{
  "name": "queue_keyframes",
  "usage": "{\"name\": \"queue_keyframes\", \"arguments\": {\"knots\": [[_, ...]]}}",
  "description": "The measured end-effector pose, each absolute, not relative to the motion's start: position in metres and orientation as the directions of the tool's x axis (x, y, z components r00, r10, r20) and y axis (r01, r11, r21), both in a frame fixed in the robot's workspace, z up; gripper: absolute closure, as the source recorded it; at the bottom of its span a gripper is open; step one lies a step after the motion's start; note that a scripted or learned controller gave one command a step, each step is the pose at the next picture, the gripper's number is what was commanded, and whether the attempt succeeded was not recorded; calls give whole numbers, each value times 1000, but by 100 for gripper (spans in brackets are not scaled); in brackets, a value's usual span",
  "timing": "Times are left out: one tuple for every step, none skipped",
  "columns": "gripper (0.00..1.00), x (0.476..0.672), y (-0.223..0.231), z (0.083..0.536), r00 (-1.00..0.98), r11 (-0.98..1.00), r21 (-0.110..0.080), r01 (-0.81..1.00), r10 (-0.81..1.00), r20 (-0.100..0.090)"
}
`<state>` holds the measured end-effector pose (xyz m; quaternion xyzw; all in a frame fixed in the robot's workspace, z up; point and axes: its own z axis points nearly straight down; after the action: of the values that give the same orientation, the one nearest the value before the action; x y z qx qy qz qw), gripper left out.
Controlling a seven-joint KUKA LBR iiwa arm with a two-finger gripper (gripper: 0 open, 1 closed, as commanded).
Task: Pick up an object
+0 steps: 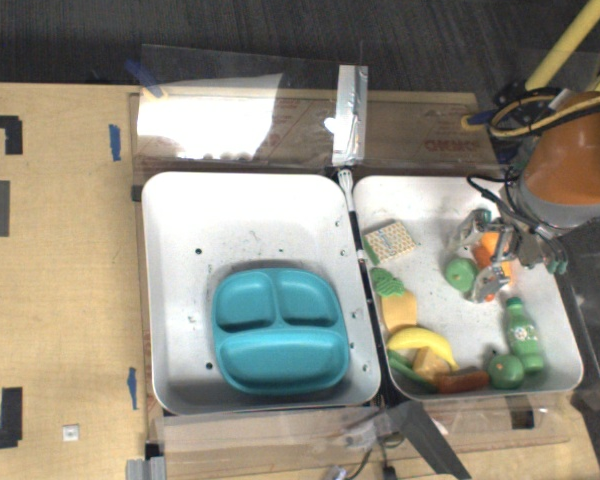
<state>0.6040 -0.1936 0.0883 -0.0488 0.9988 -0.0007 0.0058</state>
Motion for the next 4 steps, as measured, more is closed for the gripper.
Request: {"name": "queue_keyframes", "arguments": {"knots": [[0,575,-151,89,-999,999,-1,-48,-48,-11],[0,597,-146,89,-978,978,-6,-209,-209,-13],[0,581,-143,90,-937,937,-6,-348,-349,-11],[0,572,-149,90,-950,950,-2,-311,-311,-12]]}}
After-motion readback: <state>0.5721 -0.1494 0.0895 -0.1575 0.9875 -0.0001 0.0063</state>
